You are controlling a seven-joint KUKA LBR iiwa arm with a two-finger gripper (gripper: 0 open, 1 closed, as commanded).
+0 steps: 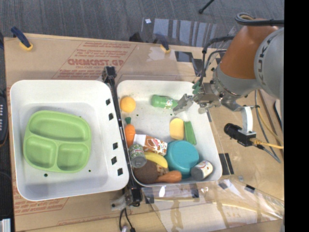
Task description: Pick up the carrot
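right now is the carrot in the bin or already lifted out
In the bin. The carrot lies flat against the left wall of the right bin, by the orange ball, apart from the gripper.

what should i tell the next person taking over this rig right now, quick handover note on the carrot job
Gripper: in the air over the upper right part of the right bin, beside the green bottle; nothing shows between its fingers.
Carrot: lies against the right bin's left wall, just below the orange ball, green top pointing up the view, with the small carton to its right.
Green divided tray: in the left bin.
Done: nothing yet; carrot not grasped.
Left: move across to the left wall, descend on the carrot, grip and lift.
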